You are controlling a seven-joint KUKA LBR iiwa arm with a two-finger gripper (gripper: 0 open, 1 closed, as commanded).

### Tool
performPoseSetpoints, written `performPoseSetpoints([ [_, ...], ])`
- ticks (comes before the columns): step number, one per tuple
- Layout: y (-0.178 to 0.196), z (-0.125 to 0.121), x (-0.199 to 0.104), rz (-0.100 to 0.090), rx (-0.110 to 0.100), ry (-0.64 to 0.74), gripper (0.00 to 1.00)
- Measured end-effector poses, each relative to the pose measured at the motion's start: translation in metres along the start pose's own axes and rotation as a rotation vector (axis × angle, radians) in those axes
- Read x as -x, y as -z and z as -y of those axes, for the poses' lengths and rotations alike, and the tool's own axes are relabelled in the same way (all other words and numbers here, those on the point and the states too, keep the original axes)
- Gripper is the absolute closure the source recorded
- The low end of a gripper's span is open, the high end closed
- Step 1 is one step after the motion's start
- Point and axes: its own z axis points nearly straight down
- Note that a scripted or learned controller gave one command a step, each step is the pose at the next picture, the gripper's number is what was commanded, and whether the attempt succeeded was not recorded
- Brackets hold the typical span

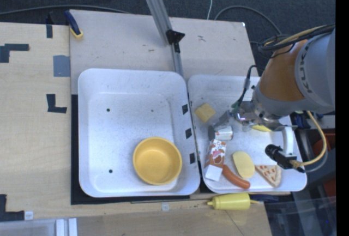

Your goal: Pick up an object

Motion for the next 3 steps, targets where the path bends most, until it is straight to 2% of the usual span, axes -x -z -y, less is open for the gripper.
performPoseSetpoints([
  [1,0.011,-0.001,0.0,0.001,0.002,0.003,1.0],
  [3,0.101,0.0,-0.015,0.0,-0.004,0.004,1.0],
])
